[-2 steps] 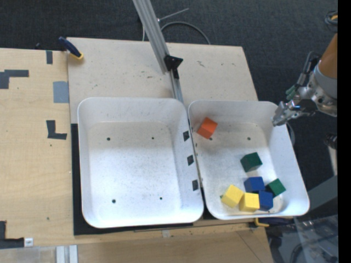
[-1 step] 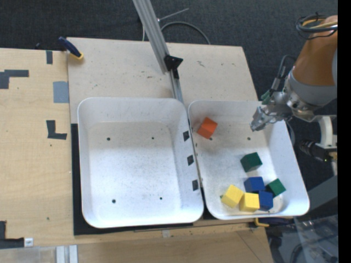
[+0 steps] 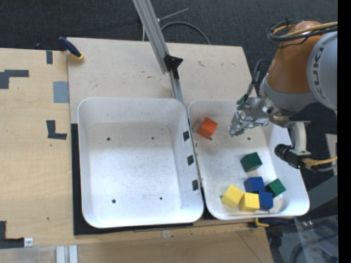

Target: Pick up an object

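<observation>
We count seven blocks, all lying in the right bin (image 3: 285, 204), and we start at its near edge: two yellow blocks (image 3: 232, 195) side by side, touching two blue blocks (image 3: 254, 184) that stand just behind and to the right of them, so tightly packed that we cannot make out where one blue block ends and the next begins. Just right of that cluster sits a small green block (image 3: 276, 187), and a little farther in lies a darker green block (image 3: 251, 161), alone on the bin floor. Farthest of all, near the bin's far left corner, rests one orange block (image 3: 207, 127), tilted on an edge and well apart from the rest. The left bin (image 3: 88, 163) lies beside it, the two rims touching. The arm (image 3: 299, 64) leans in from the right, its orange band above the wrist, and the gripper (image 3: 239, 126) hangs over the far part of the right bin, just right of the orange block and apart from it. Its fingers point down, but they blur together and we cannot tell whether they are parted or closed; we see nothing between them. The arm's upper part is cut off at the right edge.
</observation>
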You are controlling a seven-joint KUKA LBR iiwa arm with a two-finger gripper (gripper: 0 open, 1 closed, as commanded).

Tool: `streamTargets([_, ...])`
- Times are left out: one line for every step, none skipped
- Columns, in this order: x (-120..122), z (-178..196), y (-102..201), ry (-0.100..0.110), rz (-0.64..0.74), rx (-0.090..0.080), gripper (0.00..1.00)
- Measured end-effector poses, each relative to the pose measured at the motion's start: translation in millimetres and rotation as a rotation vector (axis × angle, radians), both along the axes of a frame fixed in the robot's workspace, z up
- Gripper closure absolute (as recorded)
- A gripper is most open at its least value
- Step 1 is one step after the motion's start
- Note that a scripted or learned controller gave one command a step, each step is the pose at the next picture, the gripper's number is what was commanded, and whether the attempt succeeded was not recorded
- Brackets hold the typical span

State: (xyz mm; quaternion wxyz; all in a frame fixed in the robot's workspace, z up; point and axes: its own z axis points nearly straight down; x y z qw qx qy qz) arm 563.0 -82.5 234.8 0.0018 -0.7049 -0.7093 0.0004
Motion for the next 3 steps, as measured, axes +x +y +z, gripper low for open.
streamTargets([5,2,59,-0.002,0.001,0.0,1.0])
streamTargets([-10,7,113,-0.001,0.001,0.0,1.0])
streamTargets([-17,11,172,-0.001,0.002,0.0,1.0])
